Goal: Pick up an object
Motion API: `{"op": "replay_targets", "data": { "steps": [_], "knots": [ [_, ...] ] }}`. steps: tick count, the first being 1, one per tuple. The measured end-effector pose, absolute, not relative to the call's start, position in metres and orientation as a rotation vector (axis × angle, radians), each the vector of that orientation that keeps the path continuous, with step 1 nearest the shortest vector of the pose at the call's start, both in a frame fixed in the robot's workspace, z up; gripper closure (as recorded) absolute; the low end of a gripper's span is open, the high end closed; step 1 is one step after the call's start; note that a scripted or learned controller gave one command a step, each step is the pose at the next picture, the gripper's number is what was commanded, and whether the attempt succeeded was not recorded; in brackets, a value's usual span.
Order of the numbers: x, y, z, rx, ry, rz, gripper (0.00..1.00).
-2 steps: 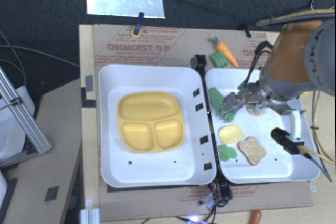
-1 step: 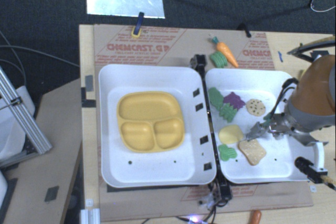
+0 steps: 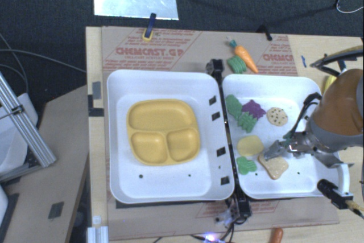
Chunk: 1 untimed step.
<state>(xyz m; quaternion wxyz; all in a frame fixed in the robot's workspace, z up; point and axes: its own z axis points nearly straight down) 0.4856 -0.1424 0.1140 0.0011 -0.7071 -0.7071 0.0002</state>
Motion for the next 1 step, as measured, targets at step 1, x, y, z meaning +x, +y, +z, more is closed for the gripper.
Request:
{"op": "replay_targets", "data": {
  "steps": [1],
  "knots": [
    [0.4886, -0.0286, 0.188, -2.206, -2.24, -0.013, 0.0]
  ]
}}
